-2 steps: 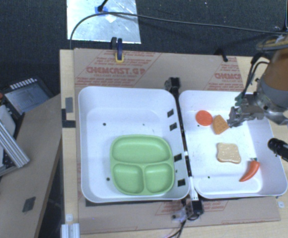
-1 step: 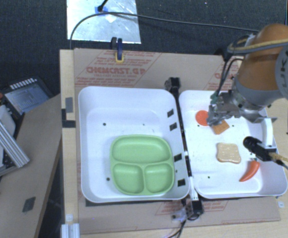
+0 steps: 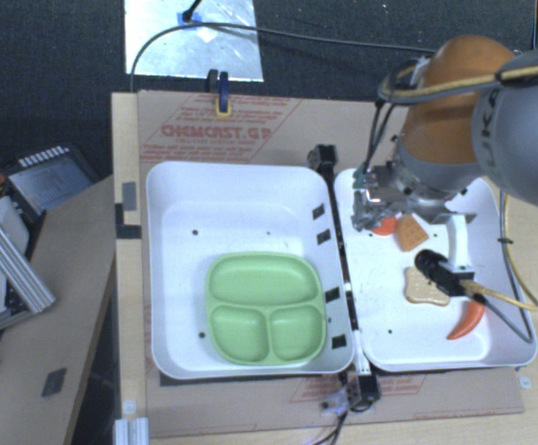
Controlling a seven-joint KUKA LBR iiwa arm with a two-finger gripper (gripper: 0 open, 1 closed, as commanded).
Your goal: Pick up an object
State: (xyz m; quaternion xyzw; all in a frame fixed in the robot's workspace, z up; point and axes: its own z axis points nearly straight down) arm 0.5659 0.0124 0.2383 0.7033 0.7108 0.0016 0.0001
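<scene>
The tool (image 3: 371, 213) hangs low over the back of the right bin (image 3: 394, 341), close to the divide, and I cannot tell whether it is apart or together. Just beside it lie a small red piece (image 3: 383, 229) and a tan chunk (image 3: 410, 234), with a pale toast-shaped slice (image 3: 423, 291) and an orange-red pepper (image 3: 467, 320) nearer the front. The left bin (image 3: 172, 248) holds a green divided plate (image 3: 264, 306).

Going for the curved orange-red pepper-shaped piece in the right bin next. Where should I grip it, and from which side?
Grip the curved orange-red pepper-shaped piece across its narrow middle, coming straight down from above. It lies flat in the white right bin, long and slim, apart from the flat beige piece, so closing across its width probably holds best.
</scene>
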